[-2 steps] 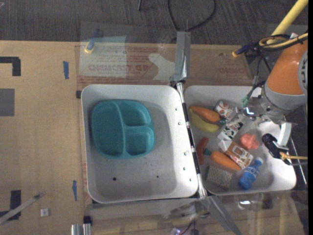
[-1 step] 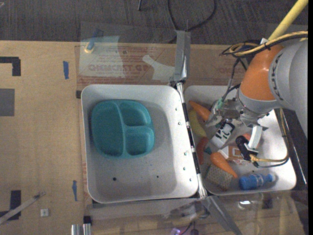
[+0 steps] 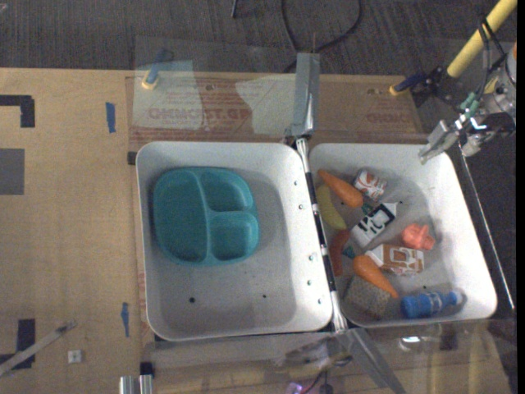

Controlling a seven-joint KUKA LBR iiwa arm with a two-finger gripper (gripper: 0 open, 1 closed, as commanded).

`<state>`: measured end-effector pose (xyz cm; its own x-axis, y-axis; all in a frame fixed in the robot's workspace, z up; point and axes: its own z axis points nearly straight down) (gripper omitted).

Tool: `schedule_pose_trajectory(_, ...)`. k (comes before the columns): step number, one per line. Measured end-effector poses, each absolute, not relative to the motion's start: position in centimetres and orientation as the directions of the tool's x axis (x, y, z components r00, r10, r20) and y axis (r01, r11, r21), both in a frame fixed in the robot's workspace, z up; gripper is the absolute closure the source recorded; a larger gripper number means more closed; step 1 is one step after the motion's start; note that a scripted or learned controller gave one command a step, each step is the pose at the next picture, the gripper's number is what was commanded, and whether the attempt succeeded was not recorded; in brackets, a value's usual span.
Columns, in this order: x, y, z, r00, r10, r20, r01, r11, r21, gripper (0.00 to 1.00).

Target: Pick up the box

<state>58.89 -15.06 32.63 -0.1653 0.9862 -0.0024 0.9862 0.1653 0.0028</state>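
Up at the corner: pincer clear of the bins, box waiting in the right one

Up at the far right corner of the right bin (image 3: 480, 245), the pincer (image 3: 436, 142) hangs over the rim, its two thin fingers parted with nothing between them. It is well apart from everything lying in the bin. Behind it the wrist shows as a cluster of metal and cables, and a yellow rod (image 3: 484, 33) slants away towards the top right.

The right bin holds a crowd of small things. The box (image 3: 396, 258), orange and white, lies near the middle, tilted, with a carrot (image 3: 375, 276) touching its near left side. Beside these are a black-and-white carton (image 3: 373, 222), a red and white can (image 3: 370, 182), a second carrot (image 3: 341, 188), a banana (image 3: 330, 209), a small orange toy (image 3: 419, 236), a tan block (image 3: 367, 297) and a blue bottle (image 3: 426, 304) lying flat along the near wall.

The left bin (image 3: 160, 298) holds a teal divided tray (image 3: 205, 214) in its far left part.

Both bins rest on a brown cardboard surface (image 3: 66, 220) marked with blue tape strips and black squares. A clear plastic sheet (image 3: 221, 97) lies beyond the bins, and a black cable loop (image 3: 320, 6) sits on the dark carpeted floor.
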Motion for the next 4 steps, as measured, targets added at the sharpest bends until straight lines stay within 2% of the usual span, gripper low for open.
schedule_pose_trajectory(1, 59.5, -10.7, 21.9, -0.271, 0.963, -0.001, 0.963, 0.271, 0.001, 0.0)
schedule_pose_trajectory(2, 51.4, -14.9, 24.2, -0.124, 0.992, 0.0, 0.992, 0.124, -0.001, 0.0)
schedule_pose_trajectory(3, 56.9, -10.7, 12.8, -0.139, 0.99, -0.007, 0.99, 0.139, 0.023, 0.0)
schedule_pose_trajectory(4, 52.8, -12.8, 30.4, -0.29, 0.957, -0.002, 0.957, 0.29, 0.003, 0.0)
